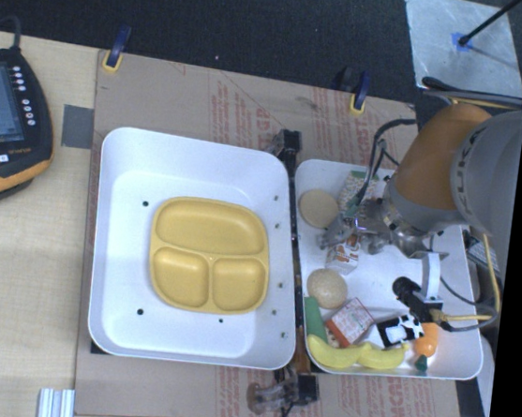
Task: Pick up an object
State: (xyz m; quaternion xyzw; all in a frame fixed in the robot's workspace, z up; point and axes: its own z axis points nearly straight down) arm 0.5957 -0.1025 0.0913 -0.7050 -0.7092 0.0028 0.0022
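My gripper (pixel 349 231) hangs low over the upper middle of the right bin (pixel 464 368), with the grey arm and its orange band (pixel 434 158) reaching in from the right. Just below it lies a small white and red packet (pixel 343 254). A round beige puck (pixel 318 207) sits to its left and a second beige round (pixel 327 287) lies further down. A green-printed packet (pixel 354 188) lies behind the gripper, partly hidden by it.
Along the right bin's front lie a yellow banana (pixel 351 357), a red box (pixel 350 321), a green piece (pixel 314 317), a black-and-white toy (pixel 401 330) and an orange ball (pixel 426 343). The left bin (pixel 116 232) holds a yellow divided plate (pixel 209 253). A teach pendant (pixel 2 124) rests far left.
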